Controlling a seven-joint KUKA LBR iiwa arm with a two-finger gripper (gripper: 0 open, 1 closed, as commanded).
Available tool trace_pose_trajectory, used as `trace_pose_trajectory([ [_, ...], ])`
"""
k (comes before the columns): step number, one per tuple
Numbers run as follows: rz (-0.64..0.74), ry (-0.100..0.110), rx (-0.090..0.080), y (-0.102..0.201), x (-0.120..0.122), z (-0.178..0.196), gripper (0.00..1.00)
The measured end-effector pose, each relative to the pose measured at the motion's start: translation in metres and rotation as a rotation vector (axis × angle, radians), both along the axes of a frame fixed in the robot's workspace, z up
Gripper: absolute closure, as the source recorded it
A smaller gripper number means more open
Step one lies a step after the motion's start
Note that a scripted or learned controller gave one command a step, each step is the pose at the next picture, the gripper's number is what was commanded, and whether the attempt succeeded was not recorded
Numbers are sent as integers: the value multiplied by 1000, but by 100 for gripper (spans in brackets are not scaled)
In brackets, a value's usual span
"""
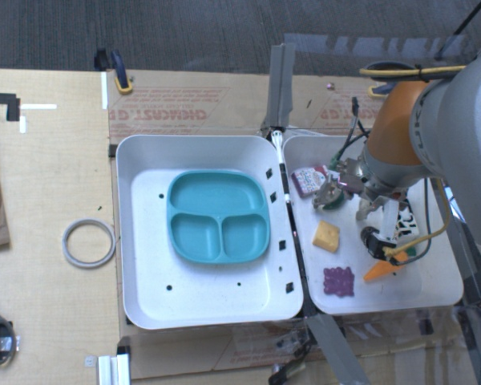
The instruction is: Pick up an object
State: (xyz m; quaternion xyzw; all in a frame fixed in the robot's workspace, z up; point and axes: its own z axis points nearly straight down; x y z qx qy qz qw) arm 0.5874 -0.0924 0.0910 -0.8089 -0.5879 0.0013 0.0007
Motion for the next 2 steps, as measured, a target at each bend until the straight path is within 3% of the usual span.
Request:
trace_pose_trajectory([
  [1,-6,2,0,-2,0,9,100],
  [2,-6,2,0,-2,-1,9,0],
])
